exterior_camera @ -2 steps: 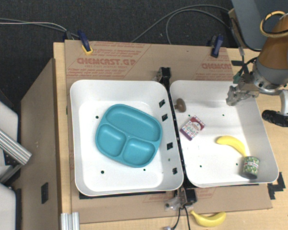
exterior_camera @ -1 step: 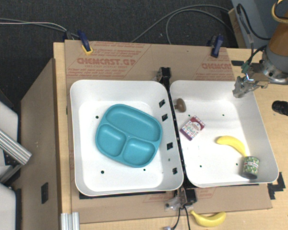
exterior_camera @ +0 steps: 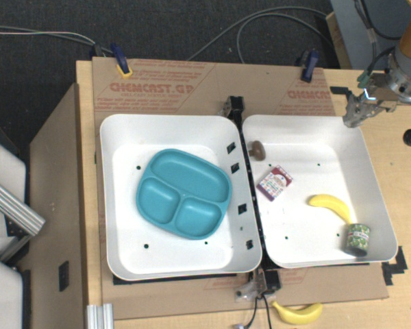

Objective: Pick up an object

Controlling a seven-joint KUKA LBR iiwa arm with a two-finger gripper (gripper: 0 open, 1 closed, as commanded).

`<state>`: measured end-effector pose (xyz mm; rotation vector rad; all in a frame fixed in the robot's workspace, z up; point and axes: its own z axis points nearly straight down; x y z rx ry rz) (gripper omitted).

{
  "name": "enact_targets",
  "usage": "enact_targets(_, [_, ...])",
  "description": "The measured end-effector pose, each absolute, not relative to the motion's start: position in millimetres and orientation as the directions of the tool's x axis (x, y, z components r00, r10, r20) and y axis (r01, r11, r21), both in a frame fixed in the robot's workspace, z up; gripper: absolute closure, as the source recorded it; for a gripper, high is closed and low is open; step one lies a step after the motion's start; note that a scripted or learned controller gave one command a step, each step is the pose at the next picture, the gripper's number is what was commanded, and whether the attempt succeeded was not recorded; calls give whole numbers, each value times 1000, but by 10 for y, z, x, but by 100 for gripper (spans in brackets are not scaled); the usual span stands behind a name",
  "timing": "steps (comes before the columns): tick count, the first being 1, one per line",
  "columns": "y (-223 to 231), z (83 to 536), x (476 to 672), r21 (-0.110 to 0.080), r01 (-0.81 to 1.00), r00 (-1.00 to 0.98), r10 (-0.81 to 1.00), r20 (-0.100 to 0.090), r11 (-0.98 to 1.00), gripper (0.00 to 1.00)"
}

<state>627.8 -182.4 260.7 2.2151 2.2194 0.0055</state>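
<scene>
Camera view: gripper (exterior_camera: 357, 113) above right bin (exterior_camera: 370, 177) far corner, finger state unclear. Banana (exterior_camera: 331, 205) looks light, curved, smooth; best pinched across its middle.

The cardboard-topped counter (exterior_camera: 192, 81) carries two white bins side by side, left bin (exterior_camera: 116, 184) and right bin (exterior_camera: 370, 184), both below-left of the hand (exterior_camera: 356, 112).

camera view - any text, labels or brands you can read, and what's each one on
"CHEMCAST GP" in red print, on the brown board behind the left bin; smaller lines under it are too blurred to read.
"CHEMCAS..." in red again, on the same board behind the right bin, partly cut off.
Small packet in the right bin: printed label, too small to read.
Small can: label unreadable.
</scene>
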Motion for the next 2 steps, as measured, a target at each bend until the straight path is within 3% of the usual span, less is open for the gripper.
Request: enact_targets(2, [-744, 2672, 6181, -1, 1000, -6, 1000, 2, 6, 100])
